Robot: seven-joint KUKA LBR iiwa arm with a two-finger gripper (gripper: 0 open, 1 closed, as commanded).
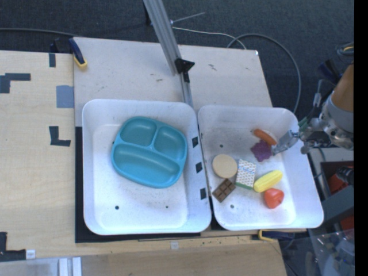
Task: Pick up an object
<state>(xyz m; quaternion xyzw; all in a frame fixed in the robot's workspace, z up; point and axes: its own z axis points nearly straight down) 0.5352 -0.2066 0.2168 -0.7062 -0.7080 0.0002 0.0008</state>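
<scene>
The right bin (230, 119) holds several small toys. An orange sausage (264, 135) lies near a purple lump (261, 150). Toward the front are a round tan cookie (224, 166), a white patterned packet (246, 171), a brown chocolate bar (223, 190), a yellow corn cob (268, 180) and a red pepper (273, 198). My gripper (290, 138) hangs over the bin's right rim, just right of the sausage and the purple lump, with nothing visibly held.
A blue divided plate (150, 152) lies in the left bin (92, 171). A slanted metal pole (164, 27) meets the bench behind the bins. A yellow-tipped clamp (77, 53) sits at the back left. Cables trail behind the right bin.
</scene>
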